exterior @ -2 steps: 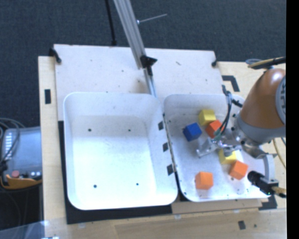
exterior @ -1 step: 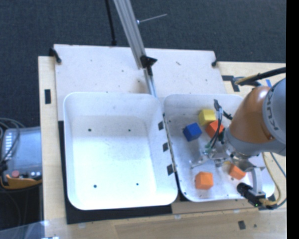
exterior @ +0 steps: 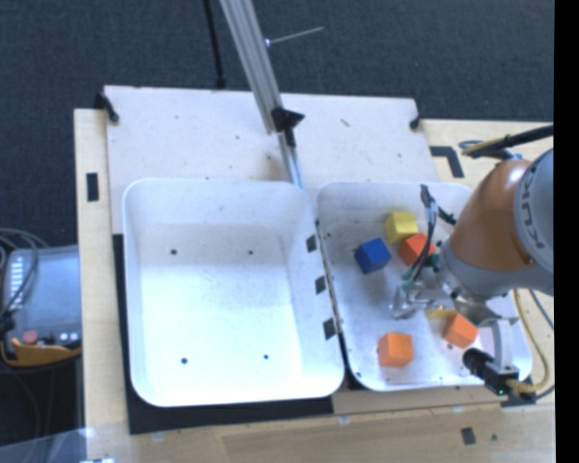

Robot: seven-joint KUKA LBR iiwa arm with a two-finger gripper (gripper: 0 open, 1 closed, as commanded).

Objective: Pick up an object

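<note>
Gripper (exterior: 412, 297) is low in the right bin (exterior: 362, 379), at about the bin's centre, arm coming in from 3 o'clock w/ the orange band (exterior: 487, 225) above the wrist. Can't tell its grasp state: metal parts and cables clutter the tip, and no obj is visible in it.

Near to far, clock dirs taken from the gripper:
- orange cube (exterior: 396, 349) at 6-7 o'clock, near the front wall of the bin, apart from the gripper.
- 2nd orange block (exterior: 460, 331) at 4 o'clock, near the wrist, partly tucked under the arm.
- small yellowish bit (exterior: 442, 312) just beside the gripper at 3-4 o'clock, too small to ID.
- blue cube (exterior: 372, 256) at 10-11 o'clock, near, not touching as far as I can see.
- red-orange block (exterior: 415, 249) at 12 o'clock, touching or just beside the yellow cube (exterior: 400, 227) behind it; can't tell which.
- left bin (exterior: 140, 287) at 9 o'clock, well apart.
- metal post (exterior: 256, 61) at 11 o'clock, far back.

Progress, my read: pick not done. All objs visible lie on the bin floor, none lifted. Gripper is down at grasp height among them, so prob mid-attempt, descend/close stage. Target unclear; closest candidates are the small yellowish bit and the red-orange block. Left to do: secure a grip, lift clear of the bin.
</note>
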